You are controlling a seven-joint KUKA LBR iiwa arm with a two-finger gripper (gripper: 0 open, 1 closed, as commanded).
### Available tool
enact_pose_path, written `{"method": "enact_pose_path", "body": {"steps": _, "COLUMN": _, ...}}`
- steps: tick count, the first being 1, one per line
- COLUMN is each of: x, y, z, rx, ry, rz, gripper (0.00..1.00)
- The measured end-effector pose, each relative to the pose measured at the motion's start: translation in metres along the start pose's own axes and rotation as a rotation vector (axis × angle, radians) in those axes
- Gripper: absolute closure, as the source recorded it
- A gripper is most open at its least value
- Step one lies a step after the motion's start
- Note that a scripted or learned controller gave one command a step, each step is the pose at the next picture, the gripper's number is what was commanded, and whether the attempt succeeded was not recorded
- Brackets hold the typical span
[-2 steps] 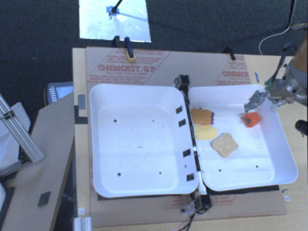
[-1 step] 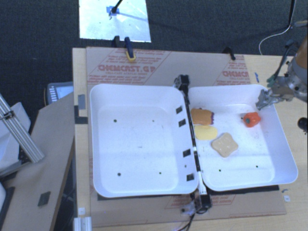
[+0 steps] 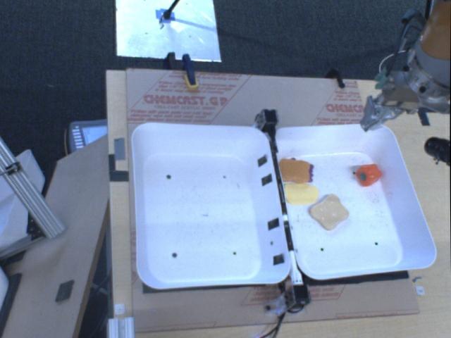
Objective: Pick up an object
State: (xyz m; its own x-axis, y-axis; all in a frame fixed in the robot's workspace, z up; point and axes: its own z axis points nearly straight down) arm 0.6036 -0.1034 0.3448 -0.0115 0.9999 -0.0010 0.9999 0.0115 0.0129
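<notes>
So your arm [image 3: 430, 41] came in from the upper right and was hanging up high, out past the far right corner of the right bin [image 3: 412, 224], wrist tipped so the gripper [image 3: 371, 118] pointed down and a bit left toward that bin's back rim. It wasn't over any of the objects, just parked above the corner edge. From this angle you couldn't really tell if the fingers were apart or closed, they just read as one grey wedge, and nothing was visible between them. All the stuff sat in the right bin: an orange-red piece [image 3: 367, 174] near the right side, closest to the gripper but well below it, an orange block [image 3: 295, 170] with a purple bit up against the divider, a flat yellow piece [image 3: 301, 194] just below that and touching it, and a tan bread-shaped thing [image 3: 329, 212] just beside the yellow one toward the middle. The left bin [image 3: 141, 210] sat next to it, the two rims touching along the black clips [image 3: 266, 180].
</notes>
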Motion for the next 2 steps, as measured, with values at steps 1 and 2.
{"method": "enact_pose_path", "body": {"steps": 1, "x": -0.004, "y": 0.017, "z": -0.201, "rx": -0.009, "ry": -0.003, "rz": 0.005, "gripper": 1.0}}
{"method": "enact_pose_path", "body": {"steps": 2, "x": 0.068, "y": 0.055, "z": -0.189, "rx": 0.009, "ry": 0.003, "rz": 0.0, "gripper": 1.0}}
